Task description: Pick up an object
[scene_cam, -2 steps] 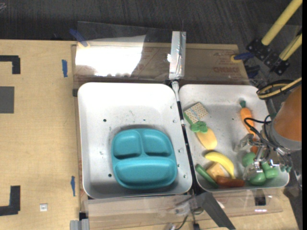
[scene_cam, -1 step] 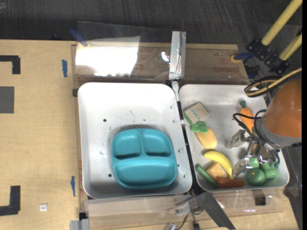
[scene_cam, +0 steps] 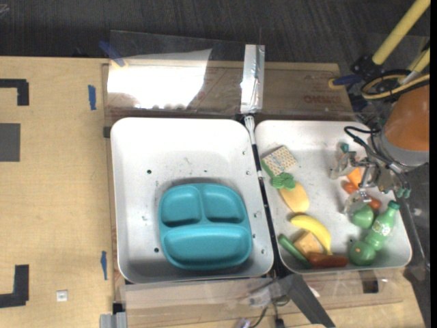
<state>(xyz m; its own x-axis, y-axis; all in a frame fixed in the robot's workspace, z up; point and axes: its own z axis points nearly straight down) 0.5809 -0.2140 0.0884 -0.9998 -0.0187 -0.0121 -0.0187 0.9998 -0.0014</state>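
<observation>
My gripper [scene_cam: 360, 180] hangs low over the right side of the right bin [scene_cam: 321, 137], its metal parts tangled with cables. A small orange toy [scene_cam: 351, 178] sits right at the gripper, partly hidden by it; I cannot tell whether it is held. Just below lie a green pear [scene_cam: 362, 217] and a green bottle [scene_cam: 382, 225]. Further left in the same bin lie a checkered cracker [scene_cam: 280, 160], a yellow-orange fruit with a green top [scene_cam: 294, 195], a banana [scene_cam: 311, 227] and a red piece [scene_cam: 326, 259].
The left bin [scene_cam: 136, 149] holds a teal divided plate [scene_cam: 204, 225]. A dark green vegetable [scene_cam: 292, 249] and a round green fruit [scene_cam: 362, 253] lie along the right bin's front wall. The orange-banded arm [scene_cam: 410, 125] enters from the right.
</observation>
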